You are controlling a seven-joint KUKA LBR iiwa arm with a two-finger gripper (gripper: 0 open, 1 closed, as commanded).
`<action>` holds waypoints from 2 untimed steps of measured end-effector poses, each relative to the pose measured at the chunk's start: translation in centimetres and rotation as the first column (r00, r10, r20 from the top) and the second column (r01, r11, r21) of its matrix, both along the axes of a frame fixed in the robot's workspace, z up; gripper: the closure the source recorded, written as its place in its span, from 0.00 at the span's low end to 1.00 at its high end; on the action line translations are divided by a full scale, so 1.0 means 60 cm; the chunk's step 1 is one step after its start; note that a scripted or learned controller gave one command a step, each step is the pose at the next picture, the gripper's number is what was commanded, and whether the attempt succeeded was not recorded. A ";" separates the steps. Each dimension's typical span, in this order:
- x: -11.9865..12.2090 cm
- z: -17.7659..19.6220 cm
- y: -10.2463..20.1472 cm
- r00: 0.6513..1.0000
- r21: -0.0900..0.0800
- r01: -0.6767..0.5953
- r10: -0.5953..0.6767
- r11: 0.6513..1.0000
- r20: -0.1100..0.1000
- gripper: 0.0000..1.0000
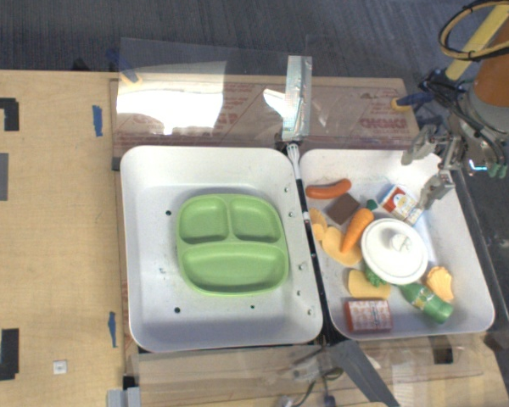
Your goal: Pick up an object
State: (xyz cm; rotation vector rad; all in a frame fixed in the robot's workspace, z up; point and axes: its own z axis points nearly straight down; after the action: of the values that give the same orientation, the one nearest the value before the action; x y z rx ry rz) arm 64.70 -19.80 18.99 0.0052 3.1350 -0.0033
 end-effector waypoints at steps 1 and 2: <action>-0.008 -0.170 0.065 0.806 0.005 0.591 -0.591 0.806 -0.001 0.00; -0.118 -0.170 0.116 0.543 0.007 0.840 -0.840 0.543 -0.003 0.00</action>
State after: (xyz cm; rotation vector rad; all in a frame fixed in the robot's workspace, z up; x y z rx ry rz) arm 57.61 -12.84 8.77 1.5043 2.7520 0.0046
